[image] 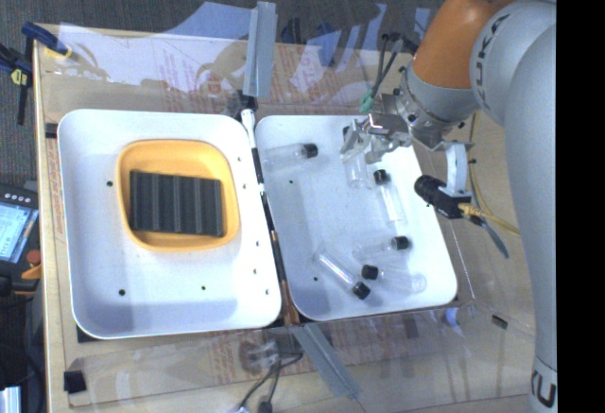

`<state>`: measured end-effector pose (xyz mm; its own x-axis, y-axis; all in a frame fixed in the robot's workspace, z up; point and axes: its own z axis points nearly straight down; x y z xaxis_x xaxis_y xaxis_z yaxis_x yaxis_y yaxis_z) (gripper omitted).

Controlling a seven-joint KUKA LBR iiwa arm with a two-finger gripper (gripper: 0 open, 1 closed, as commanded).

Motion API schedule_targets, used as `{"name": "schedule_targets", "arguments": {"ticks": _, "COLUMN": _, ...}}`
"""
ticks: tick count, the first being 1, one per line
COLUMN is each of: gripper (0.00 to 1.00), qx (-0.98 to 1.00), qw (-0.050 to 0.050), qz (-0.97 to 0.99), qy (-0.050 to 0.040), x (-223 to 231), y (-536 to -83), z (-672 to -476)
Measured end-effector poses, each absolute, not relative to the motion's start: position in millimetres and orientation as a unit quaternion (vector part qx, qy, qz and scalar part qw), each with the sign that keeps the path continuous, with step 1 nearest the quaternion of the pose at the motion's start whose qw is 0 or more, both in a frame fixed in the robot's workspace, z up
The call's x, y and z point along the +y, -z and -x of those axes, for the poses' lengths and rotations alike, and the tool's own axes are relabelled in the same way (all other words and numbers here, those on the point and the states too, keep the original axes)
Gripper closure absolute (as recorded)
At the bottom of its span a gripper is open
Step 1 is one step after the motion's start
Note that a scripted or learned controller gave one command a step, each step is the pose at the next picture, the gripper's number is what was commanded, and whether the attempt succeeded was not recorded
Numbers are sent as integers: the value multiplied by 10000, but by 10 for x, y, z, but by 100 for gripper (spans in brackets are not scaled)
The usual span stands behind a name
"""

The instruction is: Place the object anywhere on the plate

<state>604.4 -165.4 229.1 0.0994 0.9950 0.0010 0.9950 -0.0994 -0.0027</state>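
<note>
While the arm [492, 33] reaches in from the right, its gripper [364, 145] hangs over the far part of the right bin [293, 241] — whether anything sits between its fingers I cannot tell, nor how far apart they stand, since clear plastic and metal blur together there. Grey letters run down the arm's grey casing beside the orange band, likely the maker's name, though only part of it reads. Another pale letter shows at the arm's base, near the lower right corner.

Several clear vials with black caps lie in the right bin: one [288, 154] at the far left, one [388, 198] just below the gripper, one [342, 275] near the front, and two more [389, 271] close beside it toward the right.

On the left bin [85, 288] rests the plate [175, 156], yellow-rimmed with a dark ribbed centre — well apart from every vial.

Faint reddish printing covers the sheet [142, 71] beyond the bins, too blurred to read.
</note>
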Motion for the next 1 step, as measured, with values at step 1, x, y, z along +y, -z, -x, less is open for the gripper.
{"name": "schedule_targets", "arguments": {"ticks": 1, "gripper": 100, "qx": -7782, "qw": 18, "qz": 6281, "qy": -12, "x": -1030, "y": -2196, "z": -6135}}
